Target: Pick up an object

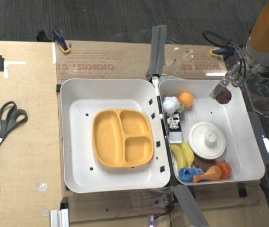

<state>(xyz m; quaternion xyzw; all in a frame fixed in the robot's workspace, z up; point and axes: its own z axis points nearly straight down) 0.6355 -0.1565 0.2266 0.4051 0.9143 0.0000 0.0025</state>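
Small dark brown lumpy obj (224,96), far right corner of right bin (247,126). Gripper (221,91) right over it, touching; fingers' state can't tell.

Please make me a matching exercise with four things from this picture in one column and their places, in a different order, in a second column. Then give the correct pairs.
Things:
1. yellow divided plastic plate
2. round white lid with a knob
3. black-handled scissors
4. small orange ball

Places:
A. on the wooden bench, left of both bins
B. far part of the right bin
C. in the left bin
D. middle of the right bin

Pairs: 1-C, 2-D, 3-A, 4-B
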